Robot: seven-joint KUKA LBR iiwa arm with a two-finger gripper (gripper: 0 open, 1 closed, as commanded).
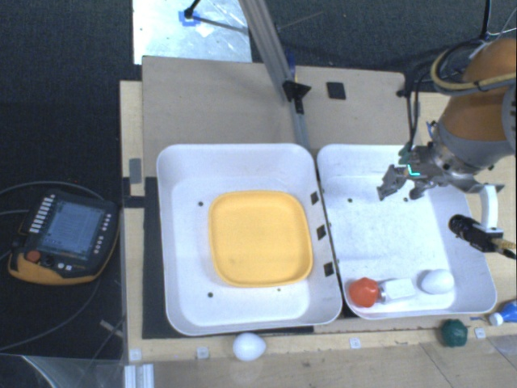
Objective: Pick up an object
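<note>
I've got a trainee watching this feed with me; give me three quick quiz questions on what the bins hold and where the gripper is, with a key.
1. True or false: the yellow plate lies in the left bin.
2. Multiple choice: the gripper hangs over which part of the right bin?
A. its far end, away from the objects
B. right above the orange ball
C. outside the bin
3. Fill in: along the near edge of the right bin lie an orange ball, a small white block and a white ____ object.

Key: 1 true; 2 A; 3 egg-shaped.
</note>
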